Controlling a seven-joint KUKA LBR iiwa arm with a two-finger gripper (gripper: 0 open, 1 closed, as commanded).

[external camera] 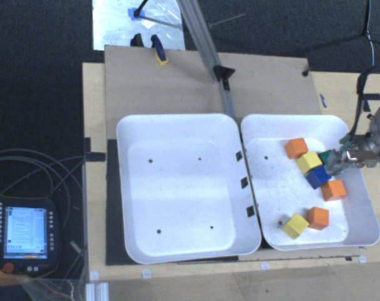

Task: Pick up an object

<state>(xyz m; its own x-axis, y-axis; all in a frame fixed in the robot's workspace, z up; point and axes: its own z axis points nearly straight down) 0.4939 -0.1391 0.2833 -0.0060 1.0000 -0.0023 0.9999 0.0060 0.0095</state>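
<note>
The right bin (265, 231) holds several small cubes. An orange cube (296, 147) lies at the back, with a yellow cube (309, 162) and a blue cube (316, 178) just in front of it. Another orange cube (333, 190) sits to the right of the blue one. Near the bin's front are a third orange cube (317, 217) and a second yellow cube (295, 225). A bit of green (325, 156) peeks out beside the first yellow cube. My gripper (335, 163) reaches in from the right and is low over the yellow, blue and green cluster, partly hiding it.
The left bin (177, 124) stands beside the right one, their walls meeting in the middle. A slanted metal pole (202, 33) rises behind the bins. A teach pendant (24, 234) with cables lies on the floor at the left.
</note>
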